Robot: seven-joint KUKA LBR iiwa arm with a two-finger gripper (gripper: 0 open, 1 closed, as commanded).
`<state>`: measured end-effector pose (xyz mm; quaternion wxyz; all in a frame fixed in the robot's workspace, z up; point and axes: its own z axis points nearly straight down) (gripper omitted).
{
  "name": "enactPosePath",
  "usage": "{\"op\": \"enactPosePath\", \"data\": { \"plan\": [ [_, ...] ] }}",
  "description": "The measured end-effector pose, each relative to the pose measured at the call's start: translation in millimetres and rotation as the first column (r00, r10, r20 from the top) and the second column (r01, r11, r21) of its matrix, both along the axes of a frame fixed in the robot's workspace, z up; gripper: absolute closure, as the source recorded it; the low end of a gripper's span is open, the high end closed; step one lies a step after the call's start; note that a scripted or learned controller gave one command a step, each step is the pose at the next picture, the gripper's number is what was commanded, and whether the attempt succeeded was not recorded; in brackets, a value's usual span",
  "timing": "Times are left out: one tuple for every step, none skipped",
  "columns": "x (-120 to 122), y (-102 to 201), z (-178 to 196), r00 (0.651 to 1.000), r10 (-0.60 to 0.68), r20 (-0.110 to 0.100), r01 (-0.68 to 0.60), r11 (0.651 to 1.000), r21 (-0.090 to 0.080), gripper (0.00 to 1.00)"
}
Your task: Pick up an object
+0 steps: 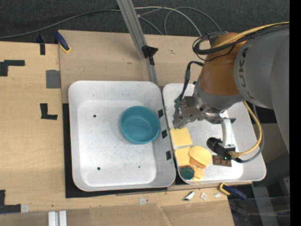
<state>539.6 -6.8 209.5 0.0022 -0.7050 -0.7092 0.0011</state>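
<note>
My gripper (181, 120) hangs low over the left part of the right bin (251, 172), just above a pale yellow square block (181, 137). Nothing shows between its fingers. In front of the block lie a yellow-and-orange rounded piece (199, 156), a small dark green round thing (187, 173) and a small brown piece (218, 161). A blue bowl (139, 124) stands upright in the left bin (94, 140), near that bin's right side.
The grey arm with its orange band (225, 65) covers the back of the right bin. A black and white fitting (225, 142) with cables juts over that bin. A slanted metal pole (136, 29) rises behind the bins. Small clips lie along the bench's front edge (202, 195).
</note>
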Motion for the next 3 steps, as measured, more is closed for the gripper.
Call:
{"op": "enactPosePath", "data": {
  "plan": [
    [-22, 48, -1, 1.0, 0.0, 0.0, 0.0, 1.0, 0.0, 1.0],
    [-30, 105, 19, 1.0, 0.003, 0.004, -0.003, 1.0, 0.001, 1.0],
    [-30, 101, 18, 1.0, -0.003, 0.002, 0.003, 1.0, -0.002, 0.0]
  ]
}}
